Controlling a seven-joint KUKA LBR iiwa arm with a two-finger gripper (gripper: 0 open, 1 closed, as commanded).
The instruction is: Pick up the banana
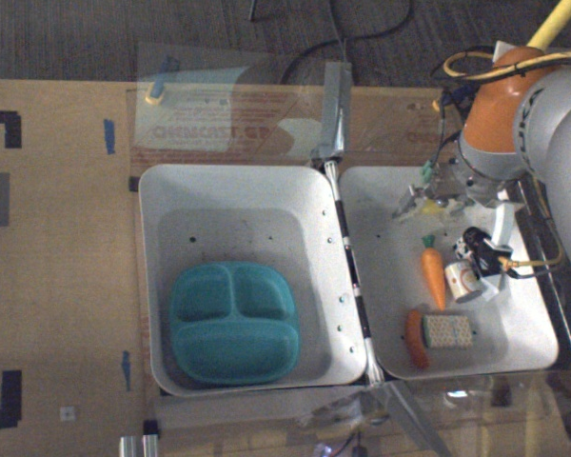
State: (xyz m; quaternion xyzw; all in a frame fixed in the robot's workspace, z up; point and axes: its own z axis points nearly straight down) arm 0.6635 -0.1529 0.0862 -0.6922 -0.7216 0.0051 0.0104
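Here we look down on a tan cardboard-covered desk (57,284) that carries black tape corner marks and short blue tape strips. Beyond its far edge runs a dark floor with a black cable (362,8) looping across it. A clear plastic sheet (219,112) with faint printing lies on the desk just behind the left bin.

We take the metal divider (347,255) between the two white bins as our landmark. To its left, the left bin (171,198) holds a teal compartment plate (233,324), resting in the near half of that bin, well apart from the divider.

To the right of the divider, the right bin (381,208) holds several things. An orange carrot (433,272) lies roughly in the bin's middle, pointing toward the near side. Just right of it sits a small white cup-like thing (463,282). Nearer to us, a small speckled block, perhaps a sponge (447,330), rests beside an orange-red piece (416,339) that we cannot name.

The grey arm with its orange band (500,112) reaches over the far part of the right bin. Its claw (428,198) hangs low there, and a pale yellow thing just under it may be the banana (430,208), though we cannot be sure. We cannot tell whether the claw is open or closed.
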